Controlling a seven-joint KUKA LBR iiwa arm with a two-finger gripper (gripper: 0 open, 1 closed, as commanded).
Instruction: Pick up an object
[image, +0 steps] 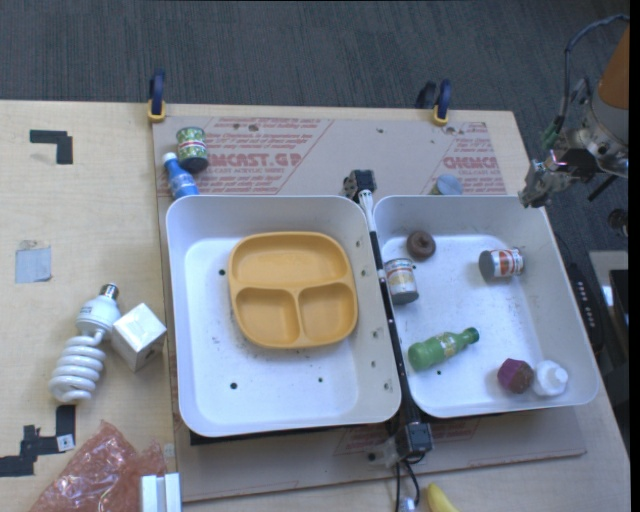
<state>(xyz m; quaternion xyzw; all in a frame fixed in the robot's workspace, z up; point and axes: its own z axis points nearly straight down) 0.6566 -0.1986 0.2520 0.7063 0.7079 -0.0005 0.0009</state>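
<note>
The right bin (560, 255) holds a green bottle (442, 347) lying on its side, a small tin can (400, 280) near the left wall, a brown doughnut-shaped piece (421, 244), a second can lying down (501, 263), a dark purple ball (515, 375) and a white round object (550, 378). The left bin (190, 300) carries a yellow divided plate (294, 288). My gripper (540, 185) hangs at the far right, above and outside the right bin's back right corner, away from every object.
Behind the left bin stand a green-labelled can (191, 143) and a blue bottle (181, 178) on the cardboard. A spiral light bulb (82, 350) and a white cube (138, 333) lie on the bench to the left. Red mesh (95, 470) sits at the bottom left.
</note>
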